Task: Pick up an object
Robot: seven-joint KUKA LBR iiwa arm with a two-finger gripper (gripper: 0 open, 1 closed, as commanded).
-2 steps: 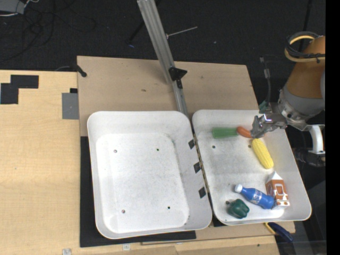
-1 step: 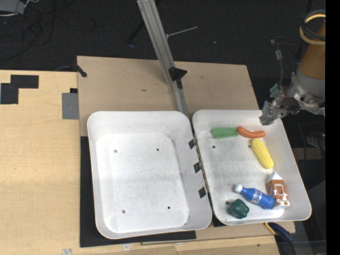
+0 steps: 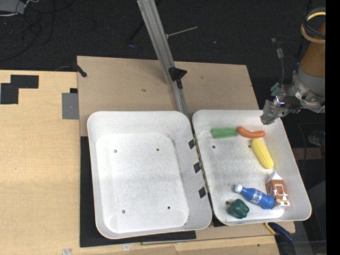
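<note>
Right bin (image 3: 297,166), corn (image 3: 262,153), hotdog (image 3: 251,132), bottle (image 3: 256,196)

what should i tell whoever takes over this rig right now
Gripper: over the far right corner of the right bin, near the hot dog; nothing seen held.
Right bin holds: green block and hot dog at the far end, corn cob in the middle, blue bottle, green pepper and small orange-brown carton at the near end.
Done: no pick yet; every item lies in the bin.
Left: choose one item, the hot dog being closest, descend, grasp, lift.
</note>
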